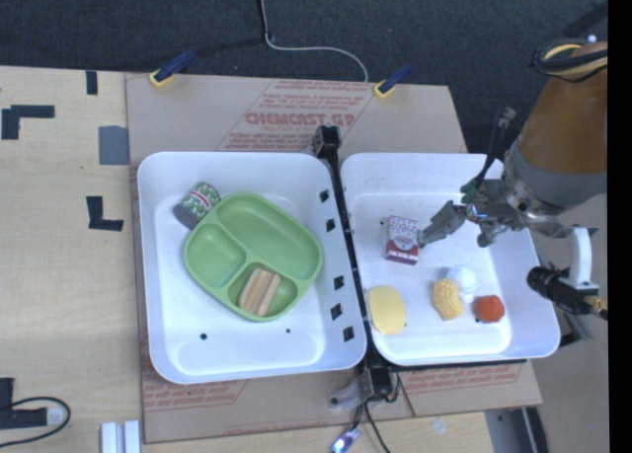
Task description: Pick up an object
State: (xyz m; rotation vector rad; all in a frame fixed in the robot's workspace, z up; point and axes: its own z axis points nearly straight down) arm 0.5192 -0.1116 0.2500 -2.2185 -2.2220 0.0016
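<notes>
Over the right bin [513,342] the gripper [456,226] is held low, its two fingers spread apart with nothing between them. Just off one fingertip a small red and white carton [402,240] is seen lying, seemingly the intended pick. Further below the tool, a yellow lemon [386,309], a corn cob [446,298] and a tomato [488,309] are left untouched.

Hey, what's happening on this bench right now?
A grey robot arm with an orange band reaches in over the right white bin. Its gripper hovers beside a small red-and-white carton, holding nothing. A yellow lemon-shaped toy, yellow corn toy and red-orange toy lie nearby.
</notes>
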